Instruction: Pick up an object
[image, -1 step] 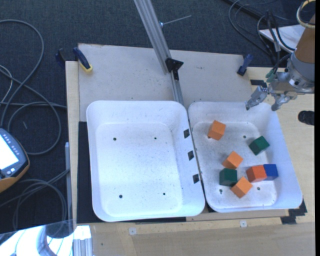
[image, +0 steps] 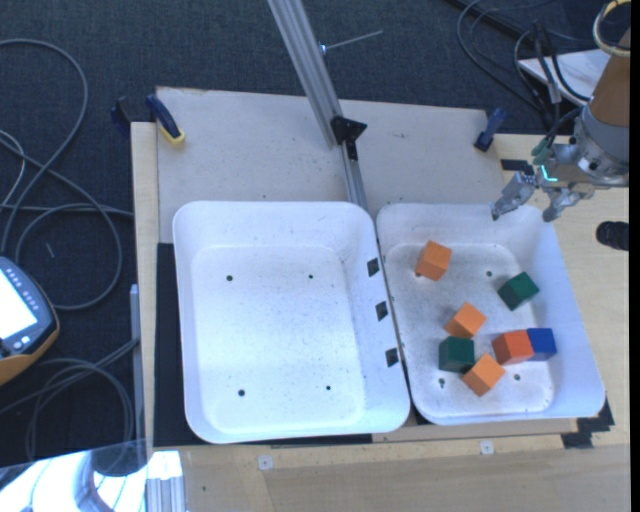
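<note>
White plastic, two shallow bins on the surface (image: 250, 140). I read the pincer (image: 530, 200) as hanging over the far rim of the right bin (image: 575, 350), fingers (image: 508, 198) spread apart, nothing between them.

Working near to far from the pincer: an orange block (image: 433, 260) sits closest, down and to the left of it. A green block (image: 518, 290) lies just past, almost straight below. Further on, a second orange block (image: 466, 320). Then the crowd at the bin's near end: a dark green block (image: 456, 354), a red-orange block (image: 513, 346) touching a blue block (image: 541, 342), and one more orange block (image: 484, 373) beside them. Farthest away, the left bin (image: 190, 300), no blocks in it.

Risks, my judgement. The pincer hovers near the bin's rim; a straight descent could close on plastic or air. In the cluster, spread fingers may land on a neighbour and shove blocks instead of straddling one. The tilted blocks could twist out when squeezed. The two lone blocks look like the safer picks.
</note>
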